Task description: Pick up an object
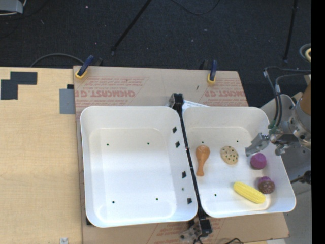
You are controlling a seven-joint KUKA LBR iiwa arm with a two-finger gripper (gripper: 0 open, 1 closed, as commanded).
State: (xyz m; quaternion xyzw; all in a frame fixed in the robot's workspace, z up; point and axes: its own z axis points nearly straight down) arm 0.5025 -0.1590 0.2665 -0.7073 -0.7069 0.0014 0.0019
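Fingers hard to read: grey gripper (261,144) sits at the right edge of the right bin (223,117), one metal finger (254,147) pointing left-down over the bin floor, the other not separable from the wrist clutter; cannot tell if apart or together. Nothing visible between them. Finger tip is just beside the magenta ball (258,160), up-left of it; contact unclear.

Arm (299,121) enters from the right, grey parts and cables, a bit of orange at the frame edge.

Right bin contents: magenta ball near the right wall; dark purple berry-like piece (266,185) below it, apart; yellow corn cob (249,192) lying at a slant, just beside the berry piece on its left; chocolate-chip cookie (229,155) mid-bin, left of the ball; orange-brown drumstick (202,159) left of the cookie, knob end up, near the divider.

Left bin (96,136) white, a few small dark dots on its floor. Bins touch along a black clip strip (185,159). Both sit on a cardboard sheet (132,85) with red print, held by two yellow-blue clamps (84,67) at the back edge. Light wood bench (35,161) left, dark carpet (152,24) behind.
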